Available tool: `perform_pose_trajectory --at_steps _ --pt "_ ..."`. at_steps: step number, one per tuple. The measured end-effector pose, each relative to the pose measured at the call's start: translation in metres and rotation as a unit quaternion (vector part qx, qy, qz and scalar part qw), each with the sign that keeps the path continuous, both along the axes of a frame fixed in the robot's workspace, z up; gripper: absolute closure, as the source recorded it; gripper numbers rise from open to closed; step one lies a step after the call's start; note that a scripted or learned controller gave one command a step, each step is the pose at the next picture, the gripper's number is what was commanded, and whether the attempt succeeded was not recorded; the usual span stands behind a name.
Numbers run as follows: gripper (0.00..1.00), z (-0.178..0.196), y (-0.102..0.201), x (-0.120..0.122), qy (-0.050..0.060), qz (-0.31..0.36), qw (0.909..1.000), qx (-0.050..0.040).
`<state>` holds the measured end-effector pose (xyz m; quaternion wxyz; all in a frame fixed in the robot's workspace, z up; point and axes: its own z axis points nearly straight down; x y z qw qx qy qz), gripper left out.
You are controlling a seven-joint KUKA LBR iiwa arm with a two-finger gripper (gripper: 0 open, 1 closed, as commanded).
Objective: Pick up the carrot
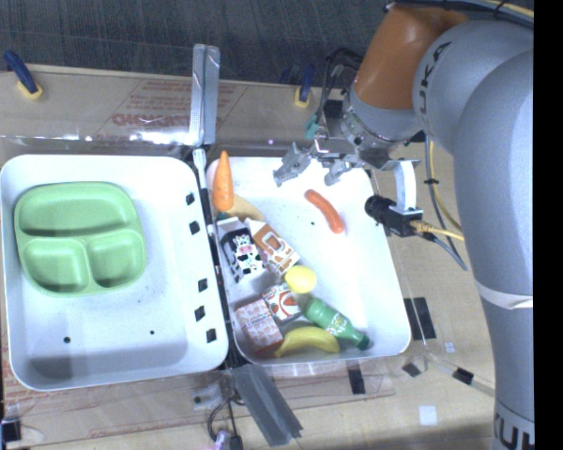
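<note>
Camera view looks down on the grey KUKA arm with its orange band (469, 139), the biggest thing present, reaching in from the right over a worktop that carries two shallow white bins. The left white bin (103, 354) holds a pale green divided plastic tray (79, 237); the right white bin (380, 298) holds the clutter. At that bin's near end lie a green plastic bottle (333, 322), a yellow banana (308, 341) and a few small printed cartons (263, 279), with a small yellow lemon-like ball (300, 279) among them. Out on the bare floor of the bin, well apart from these, lies a short reddish-orange sausage-shaped toy (326, 210). The slender orange carrot (223, 182) sits at the far left corner of the right bin, lying along the dividing wall with its tip pointing away from the camera. The two-finger gripper (317, 165) hangs above the far edge of the right bin, its fingers spread apart with nothing between them and touching nothing. It looks like the approach step: the carrot is not yet grasped. The next move likely calls for shifting left toward the dividing wall, turning the fingers to straddle the carrot across its width, and descending without catching the wall.
</note>
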<state>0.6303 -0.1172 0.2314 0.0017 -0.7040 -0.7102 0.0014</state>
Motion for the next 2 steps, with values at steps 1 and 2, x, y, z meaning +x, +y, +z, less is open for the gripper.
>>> perform_pose_trajectory --at_steps 1,2 --pt "0.0 -0.138 0.021 0.026 -0.002 0.072 0.9974 -0.0046" --pt "1.0 -0.128 0.023 0.027 -0.002 0.074 0.9973 -0.0027"
